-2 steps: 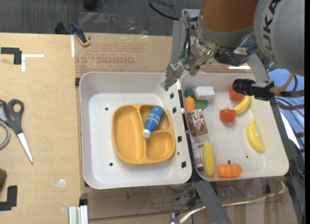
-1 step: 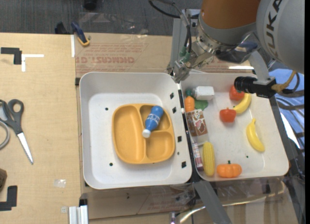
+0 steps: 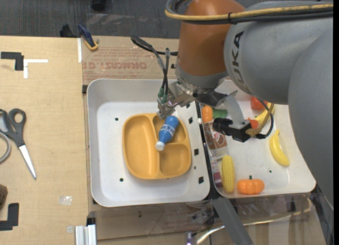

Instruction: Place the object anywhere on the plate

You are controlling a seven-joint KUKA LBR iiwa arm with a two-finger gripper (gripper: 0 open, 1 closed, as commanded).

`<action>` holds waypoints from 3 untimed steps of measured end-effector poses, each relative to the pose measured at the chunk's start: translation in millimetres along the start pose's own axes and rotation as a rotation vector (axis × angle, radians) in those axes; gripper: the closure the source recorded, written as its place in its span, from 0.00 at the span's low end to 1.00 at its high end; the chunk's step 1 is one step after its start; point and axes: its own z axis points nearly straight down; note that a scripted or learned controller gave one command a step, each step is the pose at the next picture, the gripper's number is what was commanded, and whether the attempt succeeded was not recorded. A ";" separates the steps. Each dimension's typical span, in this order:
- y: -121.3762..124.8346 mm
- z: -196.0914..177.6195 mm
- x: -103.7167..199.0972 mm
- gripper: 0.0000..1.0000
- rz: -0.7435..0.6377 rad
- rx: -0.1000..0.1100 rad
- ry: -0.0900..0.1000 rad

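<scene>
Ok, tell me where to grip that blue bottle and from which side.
Grip the blue bottle across its blue body, coming straight down from above. It lies tilted over the yellow plate's divider, white cap toward the near side, so its long sides are exposed for the fingers.
</scene>
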 end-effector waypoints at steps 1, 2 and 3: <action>-34.1 -32.2 90.3 1.00 0.130 -0.001 0.000; -62.8 -129.8 63.4 1.00 0.339 -0.003 -0.002; -62.9 -129.5 63.4 0.00 0.339 -0.002 -0.002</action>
